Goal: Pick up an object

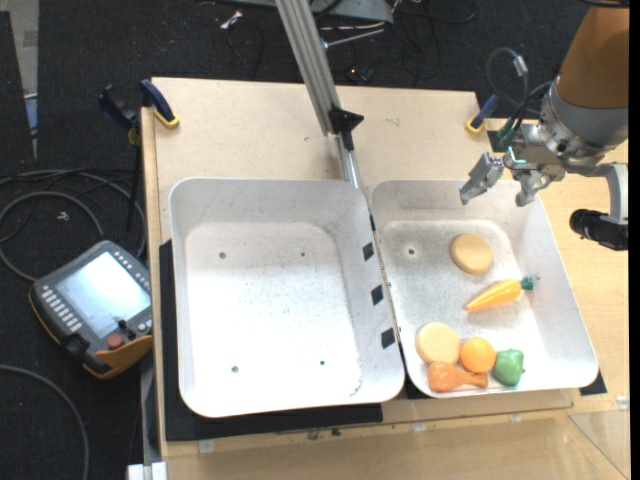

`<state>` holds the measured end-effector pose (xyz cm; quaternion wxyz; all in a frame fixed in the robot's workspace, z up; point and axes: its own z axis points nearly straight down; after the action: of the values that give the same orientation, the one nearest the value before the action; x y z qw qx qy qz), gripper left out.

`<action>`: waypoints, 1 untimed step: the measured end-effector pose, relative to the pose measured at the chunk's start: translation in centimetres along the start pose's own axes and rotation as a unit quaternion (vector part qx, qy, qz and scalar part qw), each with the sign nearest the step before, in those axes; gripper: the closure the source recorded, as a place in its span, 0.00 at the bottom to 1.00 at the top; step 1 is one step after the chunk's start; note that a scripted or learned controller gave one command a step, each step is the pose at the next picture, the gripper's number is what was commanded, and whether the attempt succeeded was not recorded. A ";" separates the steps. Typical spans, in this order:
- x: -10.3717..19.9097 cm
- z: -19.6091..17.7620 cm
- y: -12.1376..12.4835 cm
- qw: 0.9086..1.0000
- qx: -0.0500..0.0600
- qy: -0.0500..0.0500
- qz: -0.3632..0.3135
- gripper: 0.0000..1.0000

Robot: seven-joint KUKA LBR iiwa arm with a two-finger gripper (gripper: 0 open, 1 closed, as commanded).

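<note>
My gripper (503,184) hangs open above the far edge of the right bin (560,298), with nothing between its fingers. Below it in that bin lies a tan round piece (471,253). An orange carrot with a green top (495,294) lies nearer the front. At the bin's front sit a pale yellow round piece (437,343), an orange ball (478,353), a green pepper (508,366) and an orange-brown pear-shaped piece (450,376), bunched close together.
The left bin (200,268) stands beside the right one, their rims meeting in the middle. A slanted metal pole (310,53) reaches in from the top. Clamps (160,103) sit at the bench's far corners. A teach pendant (95,308) lies left of the bench.
</note>
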<state>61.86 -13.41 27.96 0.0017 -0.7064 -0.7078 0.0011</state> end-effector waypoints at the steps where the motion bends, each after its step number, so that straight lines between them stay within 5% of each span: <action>1: 0.0 -0.2 0.1 1.000 -0.002 0.000 0.000 0.00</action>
<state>61.93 -13.41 28.20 0.0000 -0.7061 -0.7081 0.0000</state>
